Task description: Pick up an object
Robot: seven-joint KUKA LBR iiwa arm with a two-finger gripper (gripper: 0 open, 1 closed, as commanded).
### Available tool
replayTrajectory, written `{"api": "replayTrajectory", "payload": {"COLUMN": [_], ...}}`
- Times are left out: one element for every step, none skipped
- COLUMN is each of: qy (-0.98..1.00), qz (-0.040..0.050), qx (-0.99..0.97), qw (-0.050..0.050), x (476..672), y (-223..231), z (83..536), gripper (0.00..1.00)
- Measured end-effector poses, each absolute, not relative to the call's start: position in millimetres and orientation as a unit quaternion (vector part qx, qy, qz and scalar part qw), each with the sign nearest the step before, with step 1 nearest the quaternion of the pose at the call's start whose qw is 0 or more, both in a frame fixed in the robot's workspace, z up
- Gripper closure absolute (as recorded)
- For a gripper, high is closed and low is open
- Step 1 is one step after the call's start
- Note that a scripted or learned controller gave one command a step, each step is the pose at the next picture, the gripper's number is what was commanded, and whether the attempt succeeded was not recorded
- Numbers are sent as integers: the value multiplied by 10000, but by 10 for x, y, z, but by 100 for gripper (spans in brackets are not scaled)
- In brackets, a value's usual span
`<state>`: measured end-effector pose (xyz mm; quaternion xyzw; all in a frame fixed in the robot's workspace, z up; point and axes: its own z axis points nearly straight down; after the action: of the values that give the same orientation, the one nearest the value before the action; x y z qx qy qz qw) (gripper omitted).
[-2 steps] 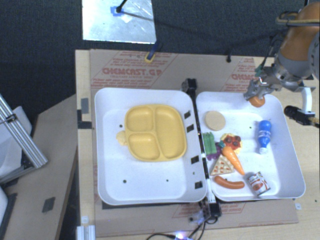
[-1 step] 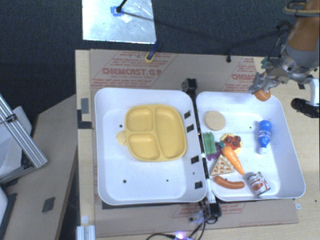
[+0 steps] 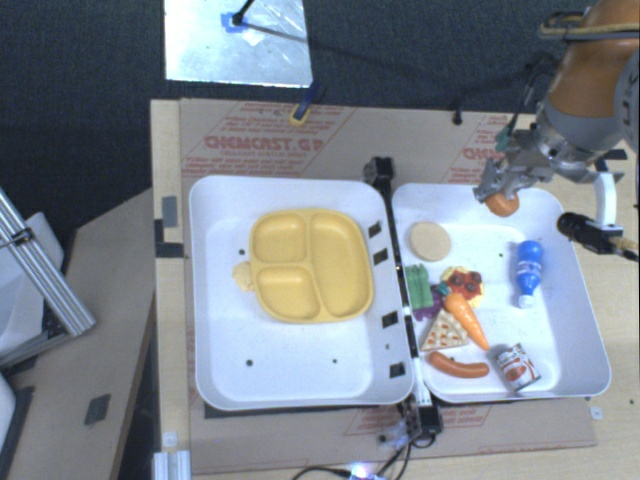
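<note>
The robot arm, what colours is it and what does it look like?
The arm is grey metal and rounded, with a wide orange band above the wrist. At its end sits a small grey gripper made of darker blocky parts. Thin black cables run along near the wrist.

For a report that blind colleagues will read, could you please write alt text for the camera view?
The robot's hand hangs over the far edge of the right bin with a small orange object right beneath it. That bin contains toy food, a blue bottle and a small can. The left bin holds a yellow divided plate.
</note>
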<state>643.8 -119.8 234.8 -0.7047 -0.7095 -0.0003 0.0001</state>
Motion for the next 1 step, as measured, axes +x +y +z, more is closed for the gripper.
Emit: {"api": "replayTrajectory", "payload": {"qy": [-7105], "qz": [-7], "qx": [-7037], "qw": [6], "x": [6340], "y": [-637], "z": [2319], "gripper": [100]}}
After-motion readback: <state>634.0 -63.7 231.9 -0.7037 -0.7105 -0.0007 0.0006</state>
